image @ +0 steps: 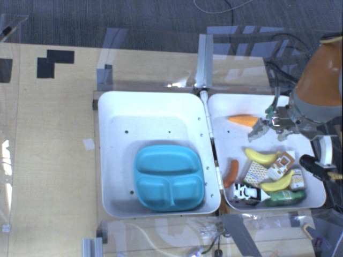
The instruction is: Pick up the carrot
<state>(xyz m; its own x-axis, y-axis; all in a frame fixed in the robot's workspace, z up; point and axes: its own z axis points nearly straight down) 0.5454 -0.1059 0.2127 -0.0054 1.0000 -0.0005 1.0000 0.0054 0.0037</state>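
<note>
**Gripper poised beside carrot in crowded bin**

A blue divided tray point(169, 176) sits in the left bin point(115, 143). In the right bin point(221, 111), the carrot point(244, 120) lies near the far wall, open floor to its left. Just right of it, the gripper point(272, 127) hangs with fingers spread, holding nothing. Bananas point(261, 156) and packets crowd the near side.

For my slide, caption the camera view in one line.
Claw hovering open beside the carrot in the right bin, with bananas and a sausage nearby; blue divided tray in the left bin.
</note>
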